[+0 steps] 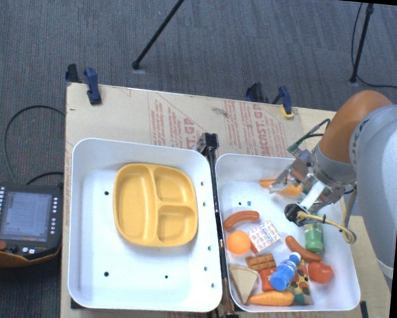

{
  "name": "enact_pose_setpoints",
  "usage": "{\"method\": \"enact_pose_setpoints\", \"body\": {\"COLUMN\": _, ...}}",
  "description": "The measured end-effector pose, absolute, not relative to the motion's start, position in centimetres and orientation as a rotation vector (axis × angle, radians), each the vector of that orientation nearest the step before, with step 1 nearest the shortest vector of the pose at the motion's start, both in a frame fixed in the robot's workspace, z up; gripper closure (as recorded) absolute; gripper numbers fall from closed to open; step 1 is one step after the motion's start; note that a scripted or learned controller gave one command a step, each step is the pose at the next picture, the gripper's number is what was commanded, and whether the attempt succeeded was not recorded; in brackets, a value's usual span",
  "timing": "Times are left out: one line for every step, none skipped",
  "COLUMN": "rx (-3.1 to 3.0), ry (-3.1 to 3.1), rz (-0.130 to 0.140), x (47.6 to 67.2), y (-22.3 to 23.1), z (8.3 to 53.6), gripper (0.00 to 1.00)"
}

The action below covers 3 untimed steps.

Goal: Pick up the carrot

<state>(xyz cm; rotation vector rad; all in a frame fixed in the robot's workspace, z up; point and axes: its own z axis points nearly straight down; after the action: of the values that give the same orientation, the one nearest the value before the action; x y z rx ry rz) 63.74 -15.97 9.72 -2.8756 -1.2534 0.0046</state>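
The carrot (272,298), orange and tapered, lies along the front wall of the right bin (352,280), beside a slice of bread and a blue bottle. My gripper (291,183) hangs over the far part of that bin, well behind the carrot and apart from it. A small orange piece (291,190) shows just under the gripper; whether it is gripped I cannot tell. The grey arm with its orange band (350,125) comes in from the right.
The right bin also holds a sausage (241,218), an orange ball (238,243), a patterned box (265,234), a green bottle (313,239), a blue bottle (285,270), a red tomato (320,272) and bread (243,279). The left bin (87,277) holds a yellow divided plate (156,204).
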Motion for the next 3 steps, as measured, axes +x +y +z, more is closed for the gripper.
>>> {"method": "enact_pose_setpoints", "body": {"rx": -2.874, "ry": -1.253, "rz": 0.005, "x": 63.7, "y": -16.0, "z": 10.7, "gripper": 1.0}}
{"method": "enact_pose_setpoints", "body": {"rx": -2.873, "ry": -1.253, "rz": 0.006, "x": 63.7, "y": -16.0, "z": 10.7, "gripper": 0.0}}
{"method": "enact_pose_setpoints", "body": {"rx": -2.871, "ry": -1.252, "rz": 0.006, "x": 63.7, "y": -16.0, "z": 11.7, "gripper": 1.0}}
